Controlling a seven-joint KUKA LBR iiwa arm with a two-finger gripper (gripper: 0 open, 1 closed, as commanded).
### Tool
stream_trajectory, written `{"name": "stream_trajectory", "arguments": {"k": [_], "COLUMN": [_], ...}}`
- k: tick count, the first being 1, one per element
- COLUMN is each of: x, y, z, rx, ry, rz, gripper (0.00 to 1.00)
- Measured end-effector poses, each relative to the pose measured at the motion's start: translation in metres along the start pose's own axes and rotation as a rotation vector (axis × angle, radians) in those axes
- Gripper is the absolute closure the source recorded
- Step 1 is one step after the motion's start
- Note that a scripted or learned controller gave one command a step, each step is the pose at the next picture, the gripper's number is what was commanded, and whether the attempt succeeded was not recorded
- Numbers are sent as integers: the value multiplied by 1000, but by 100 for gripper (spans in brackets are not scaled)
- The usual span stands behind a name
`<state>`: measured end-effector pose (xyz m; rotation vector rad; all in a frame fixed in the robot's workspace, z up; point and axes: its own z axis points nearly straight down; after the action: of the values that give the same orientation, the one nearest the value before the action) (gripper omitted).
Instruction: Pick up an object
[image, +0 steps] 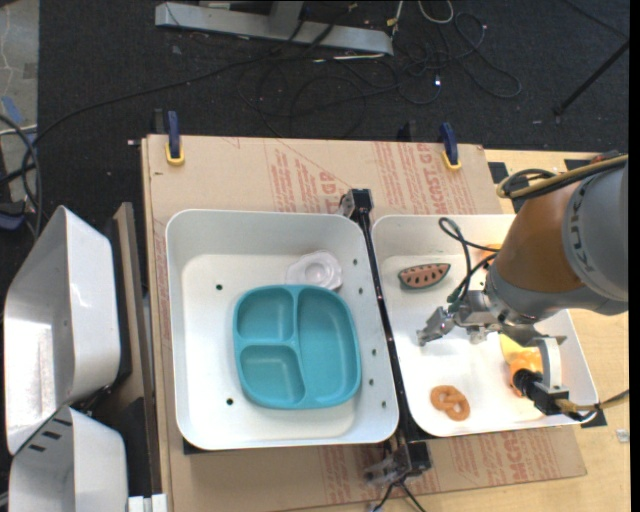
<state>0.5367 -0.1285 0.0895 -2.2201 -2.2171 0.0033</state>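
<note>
My gripper (452, 330) hangs low over the middle of the right bin (410, 232), its fingers open with bare white floor between them. A brown slice-shaped toy with dark seeds (425, 274) lies beyond it towards the bin's back. A small orange pretzel (450, 402) rests near the front wall, below the gripper. An orange and yellow object (520, 362) sits at the right, partly hidden under the wrist.
The left bin (190, 300) holds a teal divided plate (297, 346) and a clear round cup (318, 270) behind it. A black divider (378, 290) separates the bins. The grey arm with its orange band (545, 250) covers the right bin's right side.
</note>
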Motion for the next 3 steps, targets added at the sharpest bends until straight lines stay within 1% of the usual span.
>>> {"name": "stream_trajectory", "arguments": {"k": [1,2,3], "x": [0,-7,-16], "y": [1,1,7], "z": [-11,-55,-102], "rx": [-2,-7,-9], "ry": [0,-3,-3], "rz": [1,1,-3], "gripper": [100,100,100]}}
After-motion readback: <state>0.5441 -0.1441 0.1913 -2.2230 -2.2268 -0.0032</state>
